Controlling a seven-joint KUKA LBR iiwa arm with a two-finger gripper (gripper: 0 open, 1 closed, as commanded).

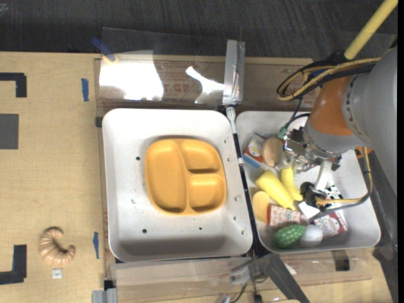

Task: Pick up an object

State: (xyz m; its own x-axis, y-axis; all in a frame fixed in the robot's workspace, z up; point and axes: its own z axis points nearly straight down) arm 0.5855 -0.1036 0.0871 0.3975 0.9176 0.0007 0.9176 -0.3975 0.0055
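The counter [44, 169] is plain tan board with a few black squares and bits of blue tape on it; two white bins sit on it side by side. The left bin [120, 232] holds just a yellow divided tray [185, 174], sitting flat in the middle. My arm [350, 106] comes in from the right over the right bin [369, 223], which is where all the grabbable stuff is piled: a couple of bananas [278, 187] in the middle, a tan round thing [273, 150] just above them, a red and white packet [283, 216] below, then a green bumpy fruit [288, 236] touching a white ball [312, 234] near the front wall. My gripper [307, 158] hangs right over the bananas; honestly can't tell how it's set. Way off on the counter's left there's a little croissant [57, 245].
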